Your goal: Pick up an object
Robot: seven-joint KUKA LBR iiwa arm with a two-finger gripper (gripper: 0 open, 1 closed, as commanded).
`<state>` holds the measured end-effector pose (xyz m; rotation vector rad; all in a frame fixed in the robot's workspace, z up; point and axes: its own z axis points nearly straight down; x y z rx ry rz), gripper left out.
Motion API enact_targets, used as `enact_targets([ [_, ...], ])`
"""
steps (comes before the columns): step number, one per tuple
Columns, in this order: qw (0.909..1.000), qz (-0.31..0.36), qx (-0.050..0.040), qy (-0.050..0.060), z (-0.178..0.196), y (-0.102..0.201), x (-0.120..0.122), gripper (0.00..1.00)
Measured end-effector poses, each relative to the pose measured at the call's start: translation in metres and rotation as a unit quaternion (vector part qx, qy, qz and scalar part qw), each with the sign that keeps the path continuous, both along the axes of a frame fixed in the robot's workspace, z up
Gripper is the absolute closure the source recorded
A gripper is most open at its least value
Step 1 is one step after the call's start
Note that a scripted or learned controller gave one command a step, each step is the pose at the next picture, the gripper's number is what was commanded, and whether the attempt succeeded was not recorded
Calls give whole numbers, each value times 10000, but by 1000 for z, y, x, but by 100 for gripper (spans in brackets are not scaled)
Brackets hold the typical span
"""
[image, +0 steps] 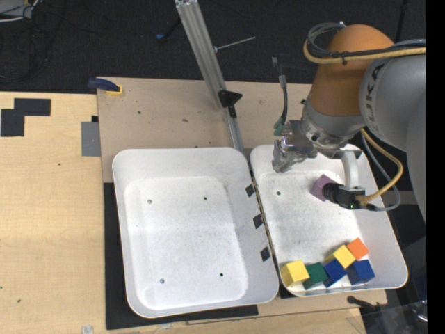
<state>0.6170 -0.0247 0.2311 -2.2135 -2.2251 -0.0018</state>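
My gripper (285, 157) hangs over the far left corner of the right bin (299, 221), with no object seen in it. A purple block (321, 184) lies to its right in the same bin, partly covered by a black cable fitting (342, 195). Several small blocks crowd the bin's near right corner: a yellow one (295, 271), a green one (315, 275), a blue one (334, 272), a second yellow (343, 256), an orange one (357, 247) and a dark blue one (361, 273).
The left bin (184, 228) sits beside the right one, with black clips (256, 220) along the shared edge. A slanted aluminium post (208, 65) rises behind the bins. The grey arm with its orange band (348, 68) fills the upper right.
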Motion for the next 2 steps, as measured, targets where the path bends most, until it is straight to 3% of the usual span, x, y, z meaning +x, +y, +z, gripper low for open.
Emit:
enact_targets([
  [2,10000,-5,-5,2,0,100,8,100],
])
